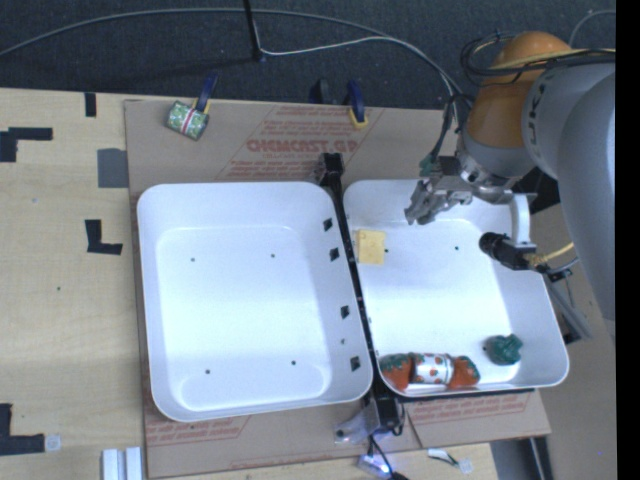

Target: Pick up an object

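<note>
Nothing is being carried yet: the pincer [428, 208] is hanging over the far end of the right bin [545, 313], whether apart or together I cannot tell, while the yellow block [371, 247] is lying just left of it and below, still ungrasped.

A light wooden bench [60, 298] marked with dark tape pieces [100, 238] carries a brown cardboard sheet [290, 143] with red lettering. Behind lies dark blue carpet [120, 28], crossed by a thin curving cable [250, 23]. Blue clamps [355, 103] grip the cardboard's far edge.
</note>
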Controlling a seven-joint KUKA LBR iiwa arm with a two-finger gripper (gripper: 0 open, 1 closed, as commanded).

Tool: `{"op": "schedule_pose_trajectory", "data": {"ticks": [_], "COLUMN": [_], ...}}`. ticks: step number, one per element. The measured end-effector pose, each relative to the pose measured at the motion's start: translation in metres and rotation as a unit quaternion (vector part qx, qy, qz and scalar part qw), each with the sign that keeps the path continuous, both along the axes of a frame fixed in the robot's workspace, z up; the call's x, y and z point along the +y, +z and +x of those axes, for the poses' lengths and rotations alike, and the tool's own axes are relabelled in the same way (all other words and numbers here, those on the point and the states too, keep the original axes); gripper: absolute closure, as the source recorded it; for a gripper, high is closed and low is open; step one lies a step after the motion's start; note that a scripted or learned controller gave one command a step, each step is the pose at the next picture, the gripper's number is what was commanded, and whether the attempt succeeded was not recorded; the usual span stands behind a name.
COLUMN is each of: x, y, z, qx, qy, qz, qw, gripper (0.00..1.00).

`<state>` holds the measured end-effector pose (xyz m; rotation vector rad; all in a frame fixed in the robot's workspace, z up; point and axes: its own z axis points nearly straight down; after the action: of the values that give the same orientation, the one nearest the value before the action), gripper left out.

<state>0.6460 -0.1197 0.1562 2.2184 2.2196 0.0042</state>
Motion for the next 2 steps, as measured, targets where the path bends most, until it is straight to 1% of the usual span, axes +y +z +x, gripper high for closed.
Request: {"op": "schedule_pose_trajectory", "data": {"ticks": [1, 2], "x": [-0.005, -0.005], "y": [0.045, 0.097], "z": [-0.004, -0.004], "qx": [0.000, 0.000], "qy": [0.000, 0.000], "qz": [0.0000, 0.0000], "qw": [1.0000, 1.0000], "gripper": [1.00, 1.00]}}
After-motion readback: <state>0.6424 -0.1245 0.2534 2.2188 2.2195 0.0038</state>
